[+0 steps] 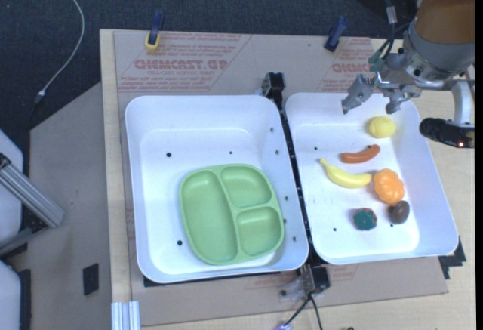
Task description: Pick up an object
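Grey metal fingers [375, 100] hang spread apart near the upper right of the frame, one tip to the left and one to the right, with nothing between them. I read them as poised over the top end of the right bin [332, 234], not yet down on anything.

Just below and right of the fingers sits a yellow lemon [382, 127], the nearest candidate. Further down the frame lie an orange-red sausage-shaped piece [360, 155], then a banana [345, 175] touching a small orange pumpkin [388, 185], and lowest a teal ball [365, 219] beside a dark brown lump [399, 211].

Out to the left of the frame, the left bin [151, 132] holds a green divided plate [230, 213]. Both bins rest on the brown counter [113, 94].

My worry from here: the lemon is round and lies off to one side of the gap, so a straight descent could land one tip on top of it or nudge it away toward the bin wall. If I go for the banana instead, the pumpkin pressed against it may block one finger. A closure on bare plastic is a real possibility
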Motion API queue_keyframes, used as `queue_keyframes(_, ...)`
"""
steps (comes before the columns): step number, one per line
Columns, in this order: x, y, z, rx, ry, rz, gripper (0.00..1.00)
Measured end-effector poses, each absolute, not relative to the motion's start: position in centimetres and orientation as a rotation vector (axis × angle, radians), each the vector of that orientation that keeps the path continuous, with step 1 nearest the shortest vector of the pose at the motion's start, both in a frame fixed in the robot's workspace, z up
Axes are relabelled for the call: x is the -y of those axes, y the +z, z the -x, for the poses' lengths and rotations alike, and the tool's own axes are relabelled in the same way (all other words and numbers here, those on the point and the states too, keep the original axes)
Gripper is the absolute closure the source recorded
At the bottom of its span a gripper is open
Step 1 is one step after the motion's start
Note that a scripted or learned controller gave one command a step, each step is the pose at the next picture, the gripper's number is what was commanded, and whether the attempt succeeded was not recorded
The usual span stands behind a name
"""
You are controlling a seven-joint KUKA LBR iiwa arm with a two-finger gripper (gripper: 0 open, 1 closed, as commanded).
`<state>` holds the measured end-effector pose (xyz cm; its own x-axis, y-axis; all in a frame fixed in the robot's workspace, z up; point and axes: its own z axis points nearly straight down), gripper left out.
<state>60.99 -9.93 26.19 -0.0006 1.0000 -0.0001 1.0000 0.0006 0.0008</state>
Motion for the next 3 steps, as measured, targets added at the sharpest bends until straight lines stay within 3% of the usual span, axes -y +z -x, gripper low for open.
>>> queue_keyframes(2,10.1,15.7,-60.0,-2.224,-0.007,-2.227,0.00)
queue_keyframes(3,10.1,11.2,-60.6,-2.224,-0.005,-2.225,0.00)
